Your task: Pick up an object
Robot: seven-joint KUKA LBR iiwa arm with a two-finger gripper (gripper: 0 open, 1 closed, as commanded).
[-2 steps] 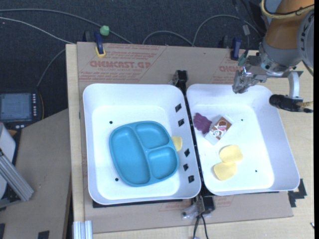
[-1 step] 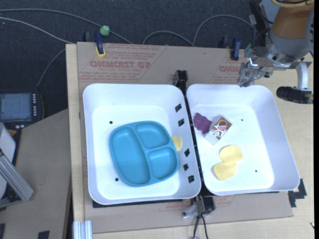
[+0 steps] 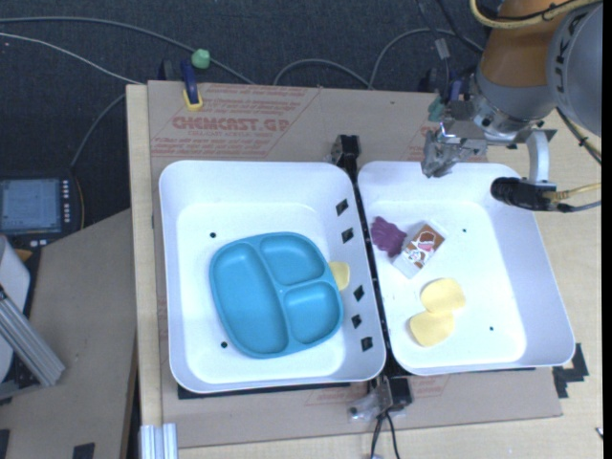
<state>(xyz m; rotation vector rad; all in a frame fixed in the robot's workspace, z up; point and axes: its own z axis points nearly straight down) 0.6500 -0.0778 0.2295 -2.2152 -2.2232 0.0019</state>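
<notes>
Nearest, toward the worktop's front edge, two pale yellow pieces (image 3: 436, 311) are seen lying loose in the right bin (image 3: 535, 285), with a small printed packet (image 3: 421, 247) and a purple lump (image 3: 387, 234) just behind them; all are scattered, probably so that any may be taken. In the left bin (image 3: 182, 285) a blue divided tray (image 3: 275, 293) is laid flat, a yellow bit (image 3: 338, 274) beside it. Farthest back, the pincer (image 3: 438, 163) is hung over the right bin's rear rim, carrying nothing; whether it is apart or together cannot be told. The arm (image 3: 531, 36) is bent downward from the right.
</notes>
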